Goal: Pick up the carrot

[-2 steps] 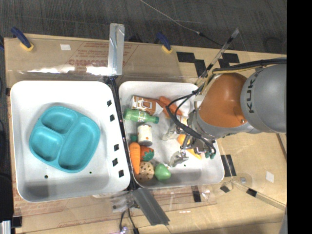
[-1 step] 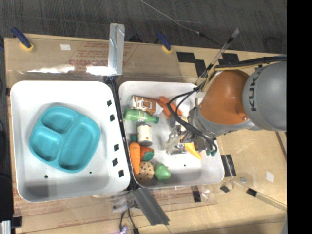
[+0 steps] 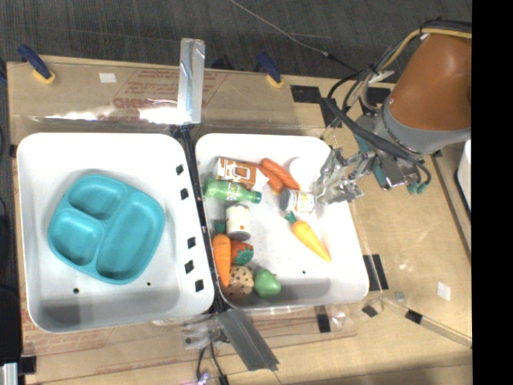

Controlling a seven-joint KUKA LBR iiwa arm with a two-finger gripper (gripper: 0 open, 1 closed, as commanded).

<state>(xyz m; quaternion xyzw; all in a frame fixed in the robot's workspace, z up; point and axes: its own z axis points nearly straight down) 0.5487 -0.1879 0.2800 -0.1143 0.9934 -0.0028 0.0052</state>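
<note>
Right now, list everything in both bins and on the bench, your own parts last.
divided tray: 1, teal, left bin
carrots: 3, orange; one at the right bin's left wall, one at its top middle, one yellow-tipped in its middle
bottle: 1, green, right bin, upper left
carton: 1, orange and white, right bin, top
small can: 1, white, right bin
green fruit: 1, right bin, bottom
tool: 1, metal, over right bin's right edge

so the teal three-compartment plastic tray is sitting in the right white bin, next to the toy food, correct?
Not quite. The camera view shows the teal three-compartment plastic tray in the left white bin, alone there. The toy food, including the orange carrot with a yellow tip, lies in the right white bin.
</note>
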